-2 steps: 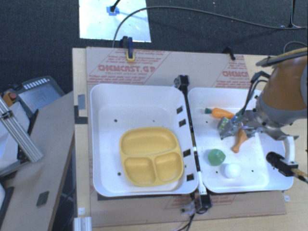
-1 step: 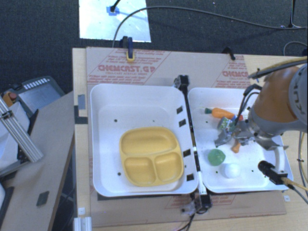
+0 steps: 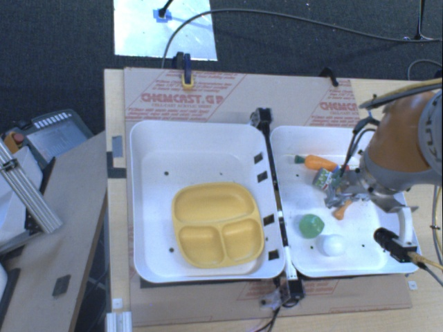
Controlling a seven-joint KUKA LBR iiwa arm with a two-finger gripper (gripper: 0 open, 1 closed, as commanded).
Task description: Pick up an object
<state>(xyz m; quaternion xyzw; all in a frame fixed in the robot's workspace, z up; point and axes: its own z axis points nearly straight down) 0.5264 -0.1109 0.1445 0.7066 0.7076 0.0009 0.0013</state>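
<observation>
In the right bin (image 3: 360,265) lie an orange carrot (image 3: 320,162) near the back, a small green packet (image 3: 323,178) beside it, a green ball (image 3: 311,225) and a white ball (image 3: 333,244) toward the front. My gripper (image 3: 338,199) reaches in from the right and sits low over the bin's middle, just right of the green packet. A small orange piece (image 3: 340,212) shows right under the gripper tip; whether it is gripped is unclear. The grey and orange arm (image 3: 405,144) hides the bin's right part.
The left bin (image 3: 149,185) holds a yellow divided tray (image 3: 218,223). A black divider strip (image 3: 271,185) runs between the bins. A cardboard sheet lies under both bins, with a clamp (image 3: 185,71) at the back.
</observation>
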